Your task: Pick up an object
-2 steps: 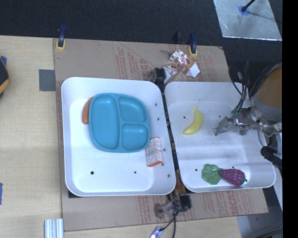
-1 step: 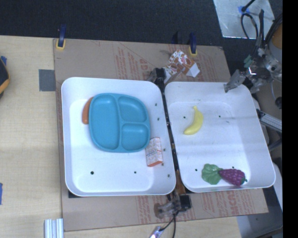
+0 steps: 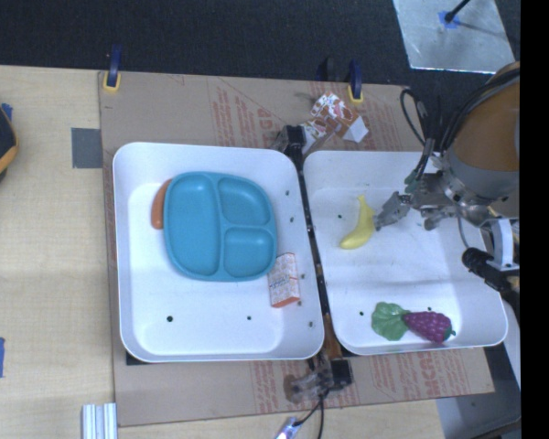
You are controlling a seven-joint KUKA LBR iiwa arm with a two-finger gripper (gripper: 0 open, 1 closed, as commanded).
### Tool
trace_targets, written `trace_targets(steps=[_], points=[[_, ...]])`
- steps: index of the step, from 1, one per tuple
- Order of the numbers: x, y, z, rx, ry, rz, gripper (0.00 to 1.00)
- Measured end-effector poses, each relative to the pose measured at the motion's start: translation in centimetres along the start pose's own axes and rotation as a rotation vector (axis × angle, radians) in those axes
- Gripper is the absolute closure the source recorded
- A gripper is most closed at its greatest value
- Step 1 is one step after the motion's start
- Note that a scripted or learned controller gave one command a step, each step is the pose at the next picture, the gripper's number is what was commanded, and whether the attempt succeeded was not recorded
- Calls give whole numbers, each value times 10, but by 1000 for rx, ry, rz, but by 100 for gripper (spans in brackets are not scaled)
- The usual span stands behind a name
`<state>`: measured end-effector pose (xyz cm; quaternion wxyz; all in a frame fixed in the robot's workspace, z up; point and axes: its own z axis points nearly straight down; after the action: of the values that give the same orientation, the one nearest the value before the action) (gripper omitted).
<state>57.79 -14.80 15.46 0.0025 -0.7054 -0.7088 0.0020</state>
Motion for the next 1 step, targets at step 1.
trace_targets(steps=[1], points=[[14, 45, 52, -2, -2, -1, 0]])
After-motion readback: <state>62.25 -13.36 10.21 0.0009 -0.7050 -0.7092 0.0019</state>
